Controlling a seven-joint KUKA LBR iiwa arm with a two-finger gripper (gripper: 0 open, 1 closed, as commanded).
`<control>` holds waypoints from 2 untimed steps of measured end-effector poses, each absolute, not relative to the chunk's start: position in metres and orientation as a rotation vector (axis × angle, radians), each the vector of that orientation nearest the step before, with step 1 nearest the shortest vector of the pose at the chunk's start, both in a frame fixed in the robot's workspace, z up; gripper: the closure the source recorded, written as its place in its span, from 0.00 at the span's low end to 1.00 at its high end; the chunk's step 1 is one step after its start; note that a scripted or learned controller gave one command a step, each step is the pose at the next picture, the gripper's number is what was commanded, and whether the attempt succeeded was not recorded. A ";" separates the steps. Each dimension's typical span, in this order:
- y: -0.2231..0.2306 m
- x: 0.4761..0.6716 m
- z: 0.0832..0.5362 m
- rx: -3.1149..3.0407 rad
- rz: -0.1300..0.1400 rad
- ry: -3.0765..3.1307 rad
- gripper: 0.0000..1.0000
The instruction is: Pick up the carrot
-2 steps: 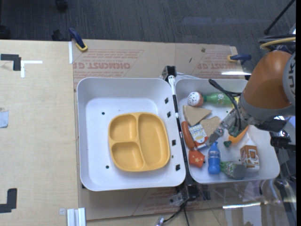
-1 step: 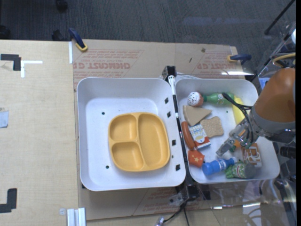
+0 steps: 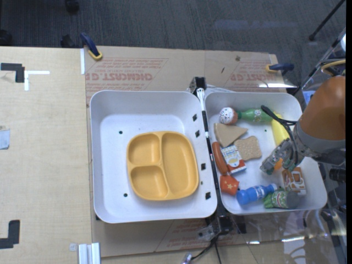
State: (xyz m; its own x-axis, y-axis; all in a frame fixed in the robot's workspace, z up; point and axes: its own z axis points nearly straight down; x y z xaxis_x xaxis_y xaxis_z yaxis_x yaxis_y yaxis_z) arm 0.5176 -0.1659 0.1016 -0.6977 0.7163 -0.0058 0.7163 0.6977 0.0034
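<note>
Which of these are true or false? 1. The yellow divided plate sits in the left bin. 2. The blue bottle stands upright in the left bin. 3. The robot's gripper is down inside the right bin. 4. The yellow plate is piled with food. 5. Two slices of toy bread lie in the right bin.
1. True: the yellow plate sits in the left bin.
2. False: the blue bottle lies on its side in the right bin.
3. True: the gripper is there.
4. False: its compartments hold nothing.
5. True: the bread slices lie there.
</note>
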 end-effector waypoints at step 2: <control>-0.098 0.528 0.174 1.063 0.001 2.951 1.00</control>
